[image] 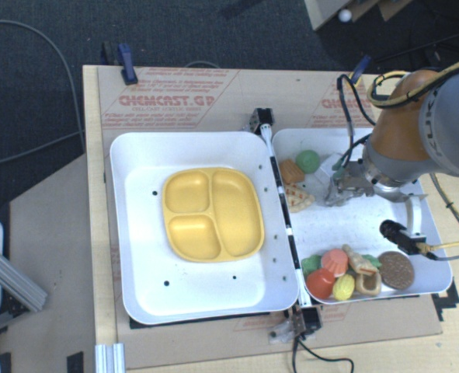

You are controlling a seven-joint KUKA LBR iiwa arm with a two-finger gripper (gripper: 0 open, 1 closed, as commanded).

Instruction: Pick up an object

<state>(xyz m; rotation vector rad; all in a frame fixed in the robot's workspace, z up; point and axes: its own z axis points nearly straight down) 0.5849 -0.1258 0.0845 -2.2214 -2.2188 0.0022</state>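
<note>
My gripper hangs low in the right bin, near its upper middle, under the grey arm with the orange band. Just left of it lie a green ball, an orange-brown piece and a waffle-like piece. Along the bin's near edge sits a cluster: a red piece, a pink-orange piece, a yellow piece, a tan piece and a brown round cookie. Nothing shows between the fingers.
The left bin holds a yellow three-compartment plate. A black clip stands at the bins' far joint. Cables run near the arm at the right, with a black part over the right bin.
</note>
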